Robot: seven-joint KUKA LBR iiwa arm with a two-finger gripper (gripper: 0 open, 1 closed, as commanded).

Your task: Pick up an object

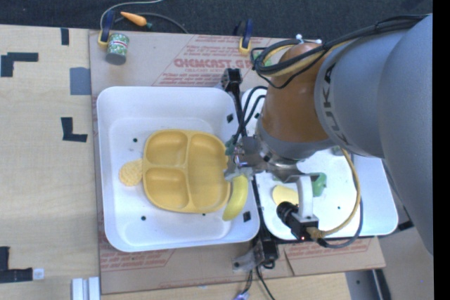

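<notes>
Grey arm (pixel 394 95) overhangs 2 white bins (pixel 112 151) on cardboard (pixel 197 67).

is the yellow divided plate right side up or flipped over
Right side up: the yellow divided plate in the left bin shows its three hollow compartments and raised dividing ridges facing the camera.

The grey arm (pixel 380 81) runs out of the frame at the right edge and covers much of the right bin (pixel 373 214). The gripper (pixel 235 158) sits under the wrist, its fingers too hidden to judge. A pale yellow thing (pixel 283 193) and a green thing (pixel 319 183) in the right bin are partly covered and too small to name. The banana (pixel 237 199) is partly hidden at its upper end.
</notes>
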